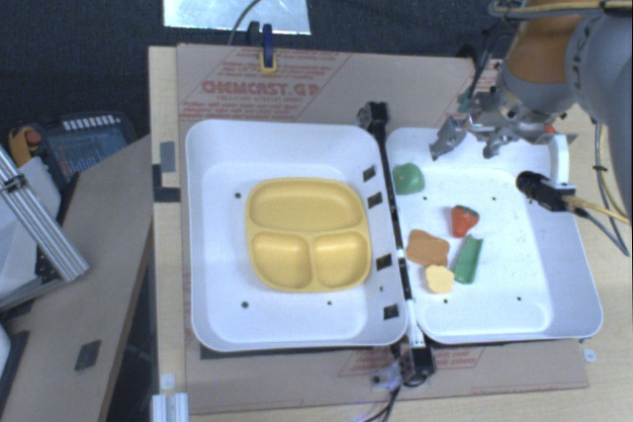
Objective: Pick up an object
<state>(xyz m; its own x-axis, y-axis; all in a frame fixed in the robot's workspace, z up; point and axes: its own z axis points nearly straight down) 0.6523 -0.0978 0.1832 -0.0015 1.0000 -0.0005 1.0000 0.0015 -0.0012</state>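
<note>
White bins [554, 311] on bench; my gripper [468, 145] hangs spread, empty, toys below-left of it; pick not started.

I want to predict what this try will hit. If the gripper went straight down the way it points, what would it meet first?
Probably the bare floor of the right bin near its back wall. The gripper hangs over that back part, and the nearest thing, the green round piece, lies off to the side. Depth is hard to judge from this slant.

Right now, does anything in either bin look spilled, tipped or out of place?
Nothing stands out. The yellow tray sits flat in the left bin; the small food pieces lie loose in the right bin, with the gripper above its far edge.
</note>
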